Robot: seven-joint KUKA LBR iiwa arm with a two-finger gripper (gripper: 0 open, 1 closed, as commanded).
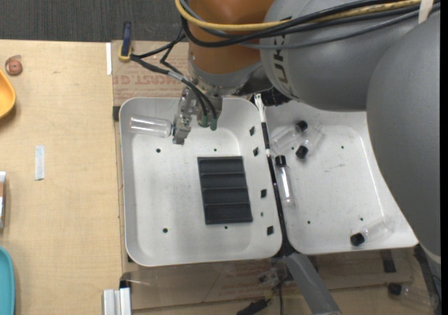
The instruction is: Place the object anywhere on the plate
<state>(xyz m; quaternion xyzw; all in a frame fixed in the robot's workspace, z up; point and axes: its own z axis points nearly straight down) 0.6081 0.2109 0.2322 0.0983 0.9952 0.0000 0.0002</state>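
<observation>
Arm: grey KUKA arm with orange band (231,9) reaches in from the right, over the left bin's far edge
Table: pale wooden table (63,166) bears both bins
Left bin: shallow white left bin (143,229); black ribbed rectangular plate (225,190) lies flat at its middle
Right bin: shallow white right bin (336,194); clear plastic tubes with black caps (302,140) lie scattered inside
Hand: hand (183,128) hangs above the left bin's far part, apart from the plate; whether spread or pressed together, cannot tell
Object: small clear plastic tube (148,125) lies just left of the hand, near the bin's far left corner, off the plate

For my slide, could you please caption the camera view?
Pincer above the left bin, near a clear tube and black plate.
</observation>
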